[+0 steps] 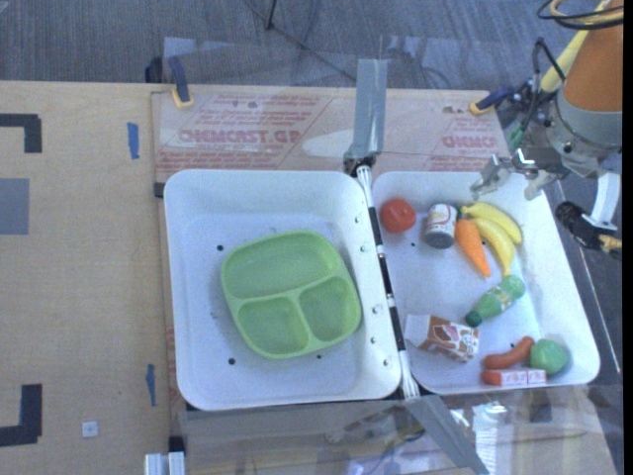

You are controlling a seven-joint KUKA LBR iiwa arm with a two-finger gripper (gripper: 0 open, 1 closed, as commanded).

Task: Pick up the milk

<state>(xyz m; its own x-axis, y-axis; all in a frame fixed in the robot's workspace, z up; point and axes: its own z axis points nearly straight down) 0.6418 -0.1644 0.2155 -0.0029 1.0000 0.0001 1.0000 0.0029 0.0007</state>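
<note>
Two white bins point(188, 201) are sitting on a pale wooden bench point(69, 265) marked with black and blue tape. A lime green divided plate point(290, 293) is showing in the left-hand bin. In the right-hand bin, a red tomato point(398, 215) is glowing beside a silver can point(439, 225) with a dark label, yellow bananas point(497, 228), an orange carrot point(475, 247), a green bottle point(496, 301), a brown-and-white milk carton point(442, 336), a red sausage point(508, 353) and a green apple point(549, 356). The arm point(598, 67) is showing orange above grey.
</note>
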